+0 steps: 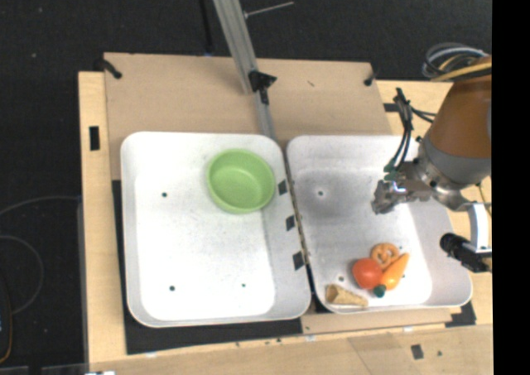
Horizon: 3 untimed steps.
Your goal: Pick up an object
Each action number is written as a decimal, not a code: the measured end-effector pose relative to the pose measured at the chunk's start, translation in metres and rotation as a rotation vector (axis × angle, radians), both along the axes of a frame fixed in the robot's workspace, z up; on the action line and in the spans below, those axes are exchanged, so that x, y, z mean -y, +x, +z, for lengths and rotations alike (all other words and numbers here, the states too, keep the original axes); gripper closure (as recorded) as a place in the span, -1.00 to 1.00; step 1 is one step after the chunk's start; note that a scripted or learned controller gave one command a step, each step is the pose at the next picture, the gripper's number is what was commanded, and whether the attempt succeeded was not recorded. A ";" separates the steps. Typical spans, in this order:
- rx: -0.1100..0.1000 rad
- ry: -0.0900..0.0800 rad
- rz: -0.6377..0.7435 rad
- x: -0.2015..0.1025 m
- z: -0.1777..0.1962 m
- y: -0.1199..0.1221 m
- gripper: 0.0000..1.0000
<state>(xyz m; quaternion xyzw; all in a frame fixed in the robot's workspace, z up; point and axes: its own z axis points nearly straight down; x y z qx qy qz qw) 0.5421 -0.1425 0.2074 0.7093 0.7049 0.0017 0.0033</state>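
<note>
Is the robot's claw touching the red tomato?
Apart. In the camera view the gripper sits above bare white bin floor, and the red tomato lies well below it near the bin's front edge.

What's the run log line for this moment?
arm: over right bin | gripper: above bin floor, nothing visibly held | toy food pile: right bin, near corner | green bowl: left bin

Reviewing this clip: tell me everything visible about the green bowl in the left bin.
The round light-green plastic-looking bowl sits upright, mouth up, in the shallow white left bin, towards its far right corner, close to the wall shared with the right bin. It looks smooth and matte, one colour throughout, with a slightly thick rim and a darker shaded hollow that holds nothing visible. It rests on the bin floor; no other item touches it. The small toy items and the arm are over in the other bin.
</note>
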 end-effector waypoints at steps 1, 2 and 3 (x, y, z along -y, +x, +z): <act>0.003 -0.001 0.010 0.007 0.063 -0.002 1.00; -0.002 0.001 0.010 0.008 0.093 -0.001 1.00; -0.004 0.002 0.012 -0.040 0.092 -0.013 1.00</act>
